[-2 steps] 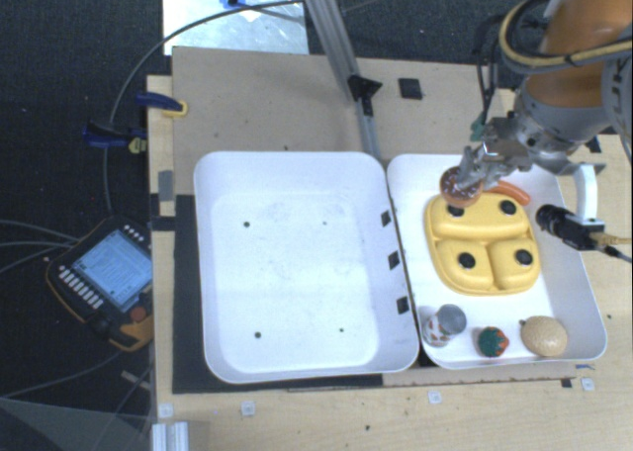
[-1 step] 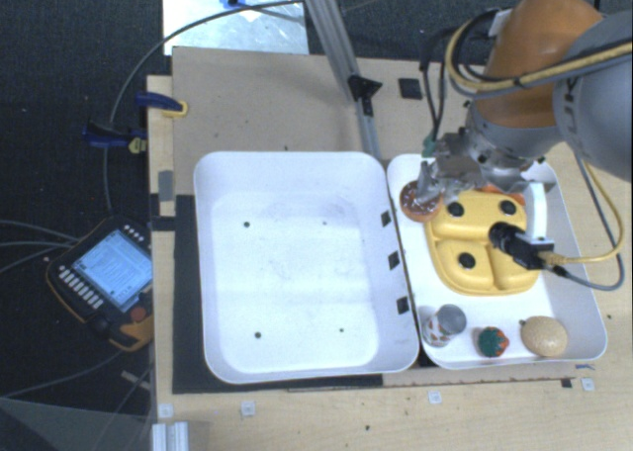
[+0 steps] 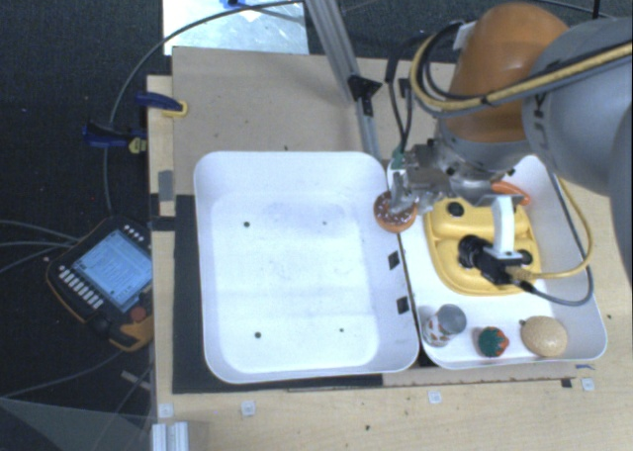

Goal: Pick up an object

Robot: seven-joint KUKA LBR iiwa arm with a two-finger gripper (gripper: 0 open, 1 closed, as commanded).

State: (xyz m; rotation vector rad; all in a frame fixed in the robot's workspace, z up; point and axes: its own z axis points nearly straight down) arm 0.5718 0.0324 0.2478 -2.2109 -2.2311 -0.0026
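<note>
You see the arm [image 3: 554,73] bent over the right bin [image 3: 579,335], gripper [image 3: 399,204] at its left rim, fingers closed on a round brown disc [image 3: 395,214]. Right of the disc lies a glossy yellow moulded piece [image 3: 465,241]; below that, a tan egg shape [image 3: 543,335] and a small green-red ball [image 3: 493,341].

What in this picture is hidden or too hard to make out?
- Gripper: too small and blurred in the camera view to tell the finger position.
- Round brown thing by the gripper: blurred, identity unclear.
- Yellow object in the right bin: its upper part is covered by the arm.
</note>
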